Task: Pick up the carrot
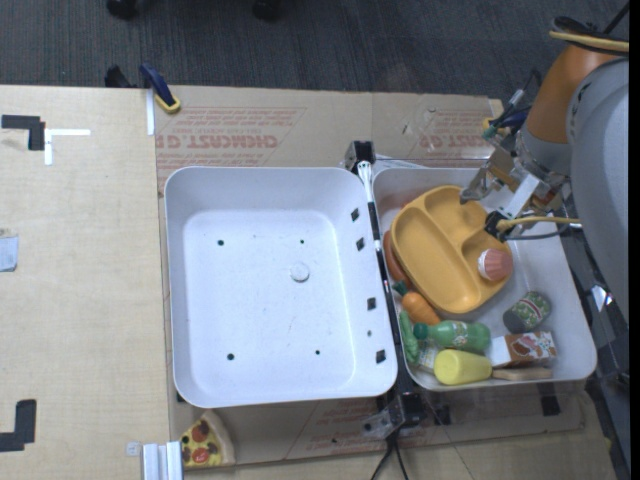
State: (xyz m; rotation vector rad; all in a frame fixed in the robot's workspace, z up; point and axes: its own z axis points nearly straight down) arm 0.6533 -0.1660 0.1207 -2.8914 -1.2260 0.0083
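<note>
Up by the top right rim of the yellow dish (450, 248) hangs the claw (490, 208), just over that rim. I cannot tell if it is gripping or let go, and nothing shows caught in it. It sits at the end of the grey arm (600, 138), which has an orange band and comes in from the right of the dish.

Left of the dish is a big white bin (200, 208). The dish itself lies tilted in the other white bin (580, 318).

Below the dish lies a green bottle (458, 336), and under that a yellow bottle (462, 367). Down and right of the dish are a little box (530, 347) and a green can (527, 311). The carrot (418, 307) lies just past the dish's lower left edge, touching it, orange with a green end. A pink ball (493, 263) sits in the dish's lower right corner.
</note>
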